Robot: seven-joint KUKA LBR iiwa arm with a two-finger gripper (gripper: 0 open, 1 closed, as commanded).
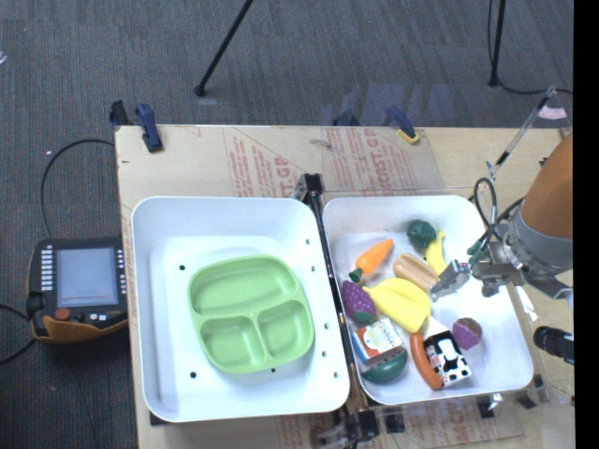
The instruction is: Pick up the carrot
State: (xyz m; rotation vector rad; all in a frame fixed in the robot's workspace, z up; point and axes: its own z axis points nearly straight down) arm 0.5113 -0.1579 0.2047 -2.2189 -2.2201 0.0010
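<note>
Toward the right bin's (pixel 487 215) left side, we are eyeing the carrot (pixel 374 256): likely light, stiff, slick plastic, best pinched mid-body; we cannot tell our gripper's (pixel 452 277) state.

- Two bins side by side on the desk (pixel 243 157): left bin (pixel 154 251) carries a divided plate (pixel 251 313).
- Right bin (pixel 487 354) is crowded: carrot (pixel 374 256) near its left wall, banana (pixel 436 251) behind and to the right.
- Hand (pixel 456 277) is over the right bin, right of the carrot.
- Pendant (pixel 80 288) lies on the floor, left of the desk.
</note>
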